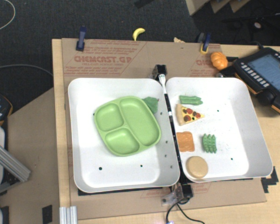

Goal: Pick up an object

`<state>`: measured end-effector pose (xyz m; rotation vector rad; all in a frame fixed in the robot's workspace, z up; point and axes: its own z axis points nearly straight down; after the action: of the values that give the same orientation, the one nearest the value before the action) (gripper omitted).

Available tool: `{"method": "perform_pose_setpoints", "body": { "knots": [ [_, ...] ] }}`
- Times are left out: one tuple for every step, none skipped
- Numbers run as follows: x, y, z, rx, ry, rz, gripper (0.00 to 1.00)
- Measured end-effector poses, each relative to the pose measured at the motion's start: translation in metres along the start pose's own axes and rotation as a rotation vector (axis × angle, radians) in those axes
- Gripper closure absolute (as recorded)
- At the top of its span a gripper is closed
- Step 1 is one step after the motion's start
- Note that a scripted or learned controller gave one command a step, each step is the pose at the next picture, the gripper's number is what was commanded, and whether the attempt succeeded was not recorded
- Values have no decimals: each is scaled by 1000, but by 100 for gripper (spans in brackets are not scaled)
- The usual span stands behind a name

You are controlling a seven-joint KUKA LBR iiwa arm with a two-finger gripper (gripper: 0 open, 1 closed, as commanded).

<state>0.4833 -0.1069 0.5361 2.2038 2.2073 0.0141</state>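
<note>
Found the candidates for picking spread across two bins on the bench (107,57). Saw in the right bin (252,125) five small toy foods: a green bean piece (191,100) at the far side, a pizza slice (190,115) just near of it, an orange square (185,141) beside the dividing wall, a ridged green piece (209,143) to its right, and a tan round disc (197,166) nearest of all. Saw in the left bin (84,171) a green divided plate (126,125), with a small green scrap (151,104) tucked against its far right edge.

Judged the risks thus. Could easily have slipped off the flat pieces, lying low on the bin floor with little to pinch. Could have struck the wall between the bins in going for the orange square or the tan round disc, both close beside it. Could have closed on two things at once at the pizza slice and green bean piece, lying only just apart. Would likely have failed on the green divided plate, too broad unless taken by its rim.

Could not tell the state of the tool, whether spread or pressed together, nor the pose of the arm.
</note>
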Motion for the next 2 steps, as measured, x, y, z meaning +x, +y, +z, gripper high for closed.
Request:
{"method": "perform_pose_setpoints", "body": {
  "knots": [
    [0, 1, -11, -4, -2, 0, 100],
    [-1, 2, -22, -8, -3, 0, 100]
  ]
}}
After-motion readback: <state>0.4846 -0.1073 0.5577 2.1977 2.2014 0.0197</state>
